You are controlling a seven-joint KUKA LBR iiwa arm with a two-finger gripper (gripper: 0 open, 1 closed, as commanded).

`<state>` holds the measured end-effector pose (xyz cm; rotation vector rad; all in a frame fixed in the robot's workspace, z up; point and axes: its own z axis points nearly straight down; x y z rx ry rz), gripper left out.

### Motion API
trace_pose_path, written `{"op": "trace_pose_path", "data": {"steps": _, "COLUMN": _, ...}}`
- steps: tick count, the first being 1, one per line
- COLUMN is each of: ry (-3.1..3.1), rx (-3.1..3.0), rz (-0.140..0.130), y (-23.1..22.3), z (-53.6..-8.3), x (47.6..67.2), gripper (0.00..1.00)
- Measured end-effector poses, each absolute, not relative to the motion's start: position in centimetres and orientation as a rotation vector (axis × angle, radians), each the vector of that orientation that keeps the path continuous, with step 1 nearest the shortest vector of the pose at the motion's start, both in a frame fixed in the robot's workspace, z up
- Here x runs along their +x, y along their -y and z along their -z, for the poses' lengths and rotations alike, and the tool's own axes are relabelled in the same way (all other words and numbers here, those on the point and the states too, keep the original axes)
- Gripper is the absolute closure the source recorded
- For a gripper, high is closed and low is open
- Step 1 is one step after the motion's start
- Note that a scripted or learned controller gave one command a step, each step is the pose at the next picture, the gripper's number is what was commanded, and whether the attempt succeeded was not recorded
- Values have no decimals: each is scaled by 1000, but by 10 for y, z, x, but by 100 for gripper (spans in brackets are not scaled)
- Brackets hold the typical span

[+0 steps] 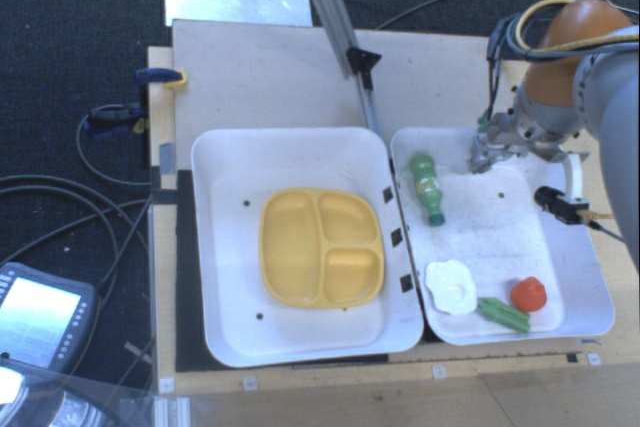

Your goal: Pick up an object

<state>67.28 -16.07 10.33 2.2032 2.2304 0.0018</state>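
Green pepper (503, 314), tomato (529, 294), egg (452, 286), bottle (427, 187) in right bin (590, 265); fingers (484, 155) above bin's far edge, opening unclear

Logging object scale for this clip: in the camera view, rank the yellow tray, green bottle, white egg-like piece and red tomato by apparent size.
1. Yellow tray, by far the largest.
2. Green bottle and white egg-like piece: the bottle is longer, the egg piece broader, too alike to rank.
3. Red tomato, smallest.
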Motion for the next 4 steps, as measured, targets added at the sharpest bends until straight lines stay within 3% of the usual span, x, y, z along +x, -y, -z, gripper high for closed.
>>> {"op": "trace_pose_path", "data": {"steps": 3, "ry": -2228, "rx": 2205, "rz": -7, "y": 166, "z": -267, "x": 670, "gripper": 100}}
{"op": "trace_pose_path", "data": {"steps": 4, "ry": -2232, "rx": 2208, "rz": -6, "y": 113, "z": -273, "x": 672, "gripper": 100}}
